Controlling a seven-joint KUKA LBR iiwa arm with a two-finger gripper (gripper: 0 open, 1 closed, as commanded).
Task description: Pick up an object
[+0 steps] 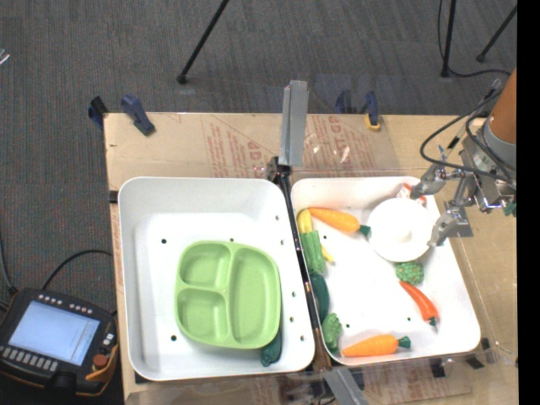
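We see the gripper [440,212] over the right bin [468,310], at the white plate [402,229] in its far part. One finger [427,178] sits at the plate's far rim, the other at its right edge; the fingers are spread wide astride the plate, and we can't tell if they actually pinch it. We judge the plate light, stiff and slick (likely plastic), best taken by the rim. The arm comes in from the right, wrist tipped down. Toy vegetables lie around; a carrot [337,220] is just left.

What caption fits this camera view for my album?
Robot hand hovers by a white plate among toy veggies; a green tray waits next door.
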